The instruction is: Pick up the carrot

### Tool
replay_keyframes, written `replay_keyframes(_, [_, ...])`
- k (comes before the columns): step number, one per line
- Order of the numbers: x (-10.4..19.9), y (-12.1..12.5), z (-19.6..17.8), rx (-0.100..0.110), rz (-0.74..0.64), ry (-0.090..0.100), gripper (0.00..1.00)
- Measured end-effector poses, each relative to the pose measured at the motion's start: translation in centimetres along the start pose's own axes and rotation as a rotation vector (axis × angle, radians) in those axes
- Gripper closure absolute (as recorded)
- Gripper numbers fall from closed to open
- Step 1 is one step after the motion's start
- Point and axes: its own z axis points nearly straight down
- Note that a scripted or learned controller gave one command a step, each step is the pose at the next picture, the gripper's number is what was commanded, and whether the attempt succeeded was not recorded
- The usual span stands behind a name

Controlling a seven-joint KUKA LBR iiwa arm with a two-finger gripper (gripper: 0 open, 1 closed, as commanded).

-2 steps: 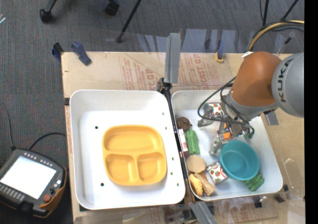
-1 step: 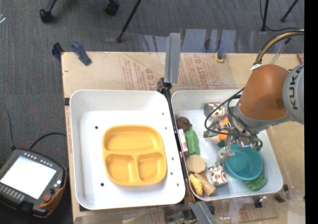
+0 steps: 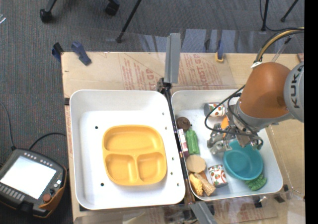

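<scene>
A KUKA arm lowers its gripper (image 3: 233,141) into the right bin (image 3: 276,166), just above a teal bowl (image 3: 242,163); an orange sliver, likely the carrot (image 3: 225,124), sits beside the wrist, and the pincer's state cannot be told

"KU" of the KUKA logo is readable on the arm (image 3: 297,94); red print on the cardboard (image 3: 198,71) under the bins is upside down and too blurred to read, and labels on the small cans (image 3: 217,175) are illegible.
</scene>
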Motion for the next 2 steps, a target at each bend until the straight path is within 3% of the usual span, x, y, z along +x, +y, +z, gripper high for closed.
replay_keyframes(1, [-1.9,-5.4,-18.5,0.008,0.025,-0.013,1.0])
replay_keyframes(2, [4.6,2.8,-1.7,0.0,0.191,-0.004,1.0])
